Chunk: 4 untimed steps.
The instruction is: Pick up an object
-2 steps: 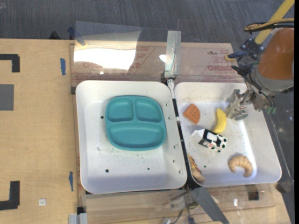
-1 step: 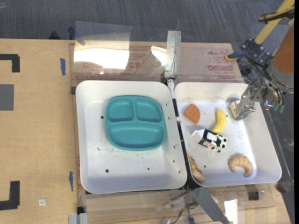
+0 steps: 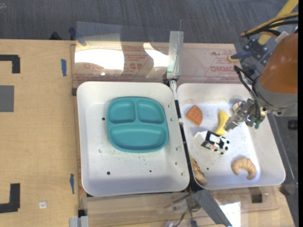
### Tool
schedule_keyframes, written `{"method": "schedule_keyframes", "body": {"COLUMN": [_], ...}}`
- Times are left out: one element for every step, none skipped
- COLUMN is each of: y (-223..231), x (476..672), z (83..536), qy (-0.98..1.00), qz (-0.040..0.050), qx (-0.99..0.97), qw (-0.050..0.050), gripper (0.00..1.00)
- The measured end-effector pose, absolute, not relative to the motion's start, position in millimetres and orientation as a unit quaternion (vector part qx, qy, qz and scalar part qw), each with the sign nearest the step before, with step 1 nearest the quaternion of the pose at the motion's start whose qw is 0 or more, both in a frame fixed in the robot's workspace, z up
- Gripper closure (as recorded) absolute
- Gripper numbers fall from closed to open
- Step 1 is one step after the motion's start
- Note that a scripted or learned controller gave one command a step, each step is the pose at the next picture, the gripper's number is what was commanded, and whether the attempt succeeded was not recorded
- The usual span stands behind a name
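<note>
A wooden bench (image 3: 33,141) bears two white bins (image 3: 94,174) side by side.

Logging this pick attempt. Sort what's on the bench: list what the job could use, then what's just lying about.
For the pick:
gripper, over the right bin
yellow banana toy
orange piece
black-and-white toy
croissant

Lying about:
teal divided plate in the left bin
tan item at the right bin's near-left edge

Divided plate (image 3: 137,124) in left bin (image 3: 90,141); croissant (image 3: 245,167), banana (image 3: 222,121) in right bin (image 3: 270,174).
</note>
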State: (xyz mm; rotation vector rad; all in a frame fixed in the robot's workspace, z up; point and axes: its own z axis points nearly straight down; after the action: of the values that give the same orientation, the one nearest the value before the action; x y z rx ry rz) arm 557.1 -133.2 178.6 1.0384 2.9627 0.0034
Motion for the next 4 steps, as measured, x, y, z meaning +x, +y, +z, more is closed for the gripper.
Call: {"method": "schedule_keyframes", "body": {"y": [-99,-41,17,-18], "x": [538.2,513.7,483.7,479.1], "z": [221,227,230,204], "qy": [0.839,0.729,0.631,0.453], "qz": [0.0010,-0.0002,-0.0010,-0.0022], "qx": [0.544,0.684,0.776,0.891], "qw": [0.002,-0.001,-0.002,-0.002], "gripper": [1.00,1.00,1.00,1.00]}}
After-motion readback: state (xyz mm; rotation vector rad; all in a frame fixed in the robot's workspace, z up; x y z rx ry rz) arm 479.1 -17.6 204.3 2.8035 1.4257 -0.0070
